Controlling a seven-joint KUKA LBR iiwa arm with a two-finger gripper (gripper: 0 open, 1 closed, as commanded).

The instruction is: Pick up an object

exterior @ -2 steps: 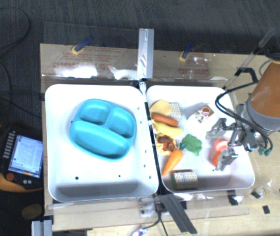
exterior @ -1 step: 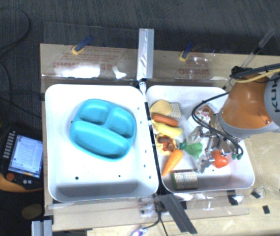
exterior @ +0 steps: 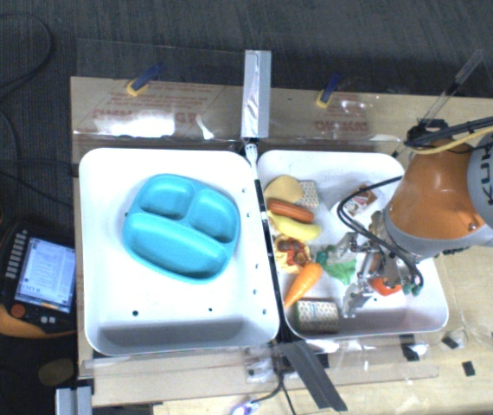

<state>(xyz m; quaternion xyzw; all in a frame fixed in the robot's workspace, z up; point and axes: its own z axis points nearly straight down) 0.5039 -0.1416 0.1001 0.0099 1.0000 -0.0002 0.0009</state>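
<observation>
The right bin (exterior: 428,314) holds several toy foods: a hot dog (exterior: 288,210), a yellow banana (exterior: 296,228), an orange carrot (exterior: 303,284), a green leafy piece (exterior: 340,270), and a grey mesh cylinder (exterior: 316,314) near the front wall. The arm's orange band (exterior: 432,206) hangs over the bin's right half. My gripper (exterior: 363,287) is low in the bin, just right of the green piece and carrot. A small red-orange item (exterior: 389,290) lies directly to its right. Cables and the wrist hide what sits under the gripper.
The left bin (exterior: 108,318) carries a blue divided plate (exterior: 182,225). A tan cracker (exterior: 309,194) and a small packet (exterior: 363,201) lie at the back of the right bin. The divider wall (exterior: 264,258) runs between the bins. A handheld pendant (exterior: 35,279) lies off the bench at left.
</observation>
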